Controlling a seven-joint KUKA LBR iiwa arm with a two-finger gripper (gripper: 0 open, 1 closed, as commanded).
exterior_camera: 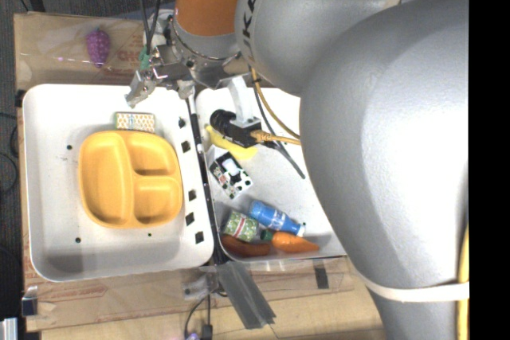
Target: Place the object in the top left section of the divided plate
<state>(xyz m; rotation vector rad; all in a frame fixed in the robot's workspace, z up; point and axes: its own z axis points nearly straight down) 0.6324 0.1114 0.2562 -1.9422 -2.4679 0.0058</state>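
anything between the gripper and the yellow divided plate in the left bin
Yes: a small patterned packet lies in the left bin between the gripper and the yellow divided plate, close to the plate's upper edge. Nothing else visible there.

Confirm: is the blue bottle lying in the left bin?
No, the blue bottle lies in the right bin, beside the carrot.

The divided plate (131,177) is a plain warm yellow against its white bin (40,195). The small packet (135,121) carries a fine check of pale, green and reddish squares. In the other white bin (271,183), the bottle (275,217) is blue with a white band, the carrot (295,245) orange, the leafy piece (243,227) mottled green, and the card (229,173) black and white. A purple thing (98,45) lies on the tan surface (56,36). The arm (358,91) is grey with an orange band.
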